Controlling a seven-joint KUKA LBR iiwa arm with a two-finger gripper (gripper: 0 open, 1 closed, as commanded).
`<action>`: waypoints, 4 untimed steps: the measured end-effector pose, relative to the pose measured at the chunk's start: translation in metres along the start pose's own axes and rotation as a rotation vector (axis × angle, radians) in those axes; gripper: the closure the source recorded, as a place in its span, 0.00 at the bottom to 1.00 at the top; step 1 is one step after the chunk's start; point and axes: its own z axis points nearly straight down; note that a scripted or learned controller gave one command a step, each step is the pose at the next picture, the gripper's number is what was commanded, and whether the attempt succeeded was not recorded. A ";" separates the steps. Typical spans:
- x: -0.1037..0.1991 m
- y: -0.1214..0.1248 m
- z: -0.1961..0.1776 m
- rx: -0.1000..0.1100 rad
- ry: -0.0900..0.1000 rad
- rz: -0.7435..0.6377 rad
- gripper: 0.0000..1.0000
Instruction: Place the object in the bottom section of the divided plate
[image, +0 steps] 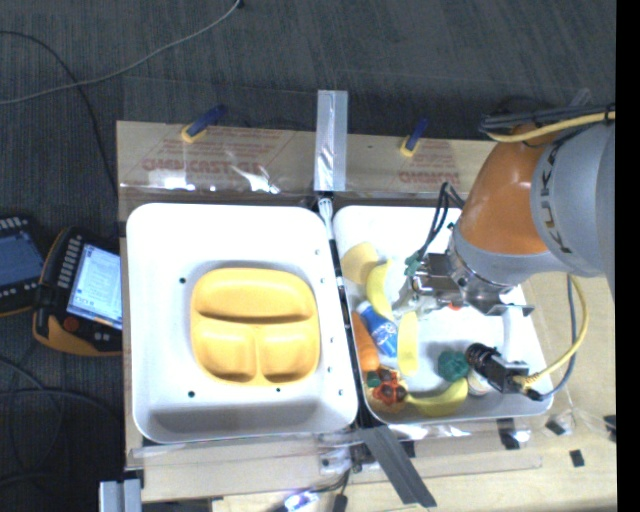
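The hand hangs low in the right bin, and whether it is spread or pinching I cannot tell; just beside it on the plate's side lie the candidate objects: a yellow banana-like toy, a blue-labelled tube, a carrot-like piece; they look like light, stiff, slick plastic, best taken across a narrow middle; the divided plate sits well beyond them in the left bin.

Handheld pendant left of bench; blue clips at back.
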 end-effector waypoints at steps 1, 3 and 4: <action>0.050 0.033 0.024 0.001 0.001 0.006 1.00; 0.104 0.029 0.023 0.001 0.000 -0.086 0.00; 0.134 0.096 -0.099 -0.003 -0.001 -0.268 0.00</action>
